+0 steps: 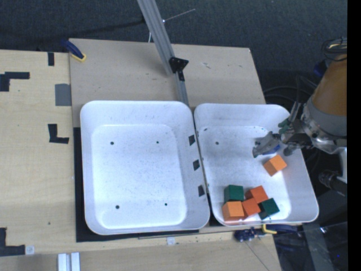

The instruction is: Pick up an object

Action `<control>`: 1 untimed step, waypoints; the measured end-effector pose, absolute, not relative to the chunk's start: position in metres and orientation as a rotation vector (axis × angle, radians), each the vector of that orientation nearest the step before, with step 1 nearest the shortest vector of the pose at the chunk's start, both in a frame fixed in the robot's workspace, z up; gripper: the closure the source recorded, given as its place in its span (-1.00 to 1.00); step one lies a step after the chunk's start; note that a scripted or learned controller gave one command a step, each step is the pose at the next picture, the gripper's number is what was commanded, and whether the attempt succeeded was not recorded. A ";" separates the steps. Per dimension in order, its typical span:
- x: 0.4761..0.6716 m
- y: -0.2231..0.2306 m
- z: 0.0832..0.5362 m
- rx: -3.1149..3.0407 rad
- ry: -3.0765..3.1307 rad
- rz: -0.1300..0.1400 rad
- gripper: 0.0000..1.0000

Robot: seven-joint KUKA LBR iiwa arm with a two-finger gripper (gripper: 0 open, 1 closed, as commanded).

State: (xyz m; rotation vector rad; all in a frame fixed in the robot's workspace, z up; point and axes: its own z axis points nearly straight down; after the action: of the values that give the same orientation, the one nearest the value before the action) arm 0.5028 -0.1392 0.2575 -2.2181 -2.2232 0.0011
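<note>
My gripper (267,147) hangs over the right bin (237,109), near its right wall, with the arm coming in from the right. An orange block (275,165) lies just below and to the right of the gripper, close to it; whether they touch cannot be made out. In the bin's front part sits a cluster of blocks: a green one (234,193), an orange one (258,194), another orange one (233,210) and a dark green one (269,207).
The left bin (135,108) stands beside the right one, sharing the middle rim. A slanted metal pole (158,28) rises behind the bins. A blue and yellow tool (75,50) lies at the bench's back left. Another small tool (252,234) sits at the front edge.
</note>
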 end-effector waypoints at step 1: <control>0.503 -0.139 0.258 -2.218 -2.224 0.002 -1.00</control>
State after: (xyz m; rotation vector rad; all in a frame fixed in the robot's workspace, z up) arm 0.5027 -0.1394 0.2576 -2.2177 -2.2235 0.0015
